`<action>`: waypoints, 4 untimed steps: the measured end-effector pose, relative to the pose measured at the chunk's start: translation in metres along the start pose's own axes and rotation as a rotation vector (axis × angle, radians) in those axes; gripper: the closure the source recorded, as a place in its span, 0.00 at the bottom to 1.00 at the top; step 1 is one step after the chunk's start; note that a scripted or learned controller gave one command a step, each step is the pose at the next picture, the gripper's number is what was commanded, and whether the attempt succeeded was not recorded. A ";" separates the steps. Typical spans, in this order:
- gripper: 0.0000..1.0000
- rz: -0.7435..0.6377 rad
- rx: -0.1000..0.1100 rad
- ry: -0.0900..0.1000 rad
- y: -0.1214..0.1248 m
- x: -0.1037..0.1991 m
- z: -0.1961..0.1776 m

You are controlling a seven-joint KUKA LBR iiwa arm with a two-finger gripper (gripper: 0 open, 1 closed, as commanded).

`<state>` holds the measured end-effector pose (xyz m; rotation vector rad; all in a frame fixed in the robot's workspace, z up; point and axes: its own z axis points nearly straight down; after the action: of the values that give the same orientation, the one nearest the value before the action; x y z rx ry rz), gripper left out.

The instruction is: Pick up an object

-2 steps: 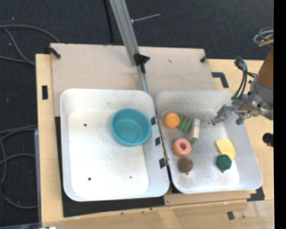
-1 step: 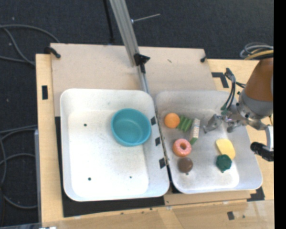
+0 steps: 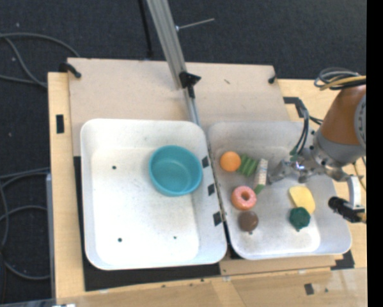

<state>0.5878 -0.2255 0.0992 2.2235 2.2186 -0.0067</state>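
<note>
At the right of the frame, in the right bin [image 3: 268, 251], the gripper [image 3: 286, 169] hovers, its opening not something I can tell, with the yellow object [image 3: 302, 197] just below-right of it and the green piece [image 3: 299, 218] lower still.
</note>
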 end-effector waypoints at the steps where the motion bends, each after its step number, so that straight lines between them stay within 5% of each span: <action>1: 1.00 0.001 -0.007 0.000 0.002 -0.001 -0.013; 4: 1.00 -0.006 -0.012 0.000 -0.002 0.003 -0.175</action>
<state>0.5863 -0.2221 0.2739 2.2107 2.2197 0.0069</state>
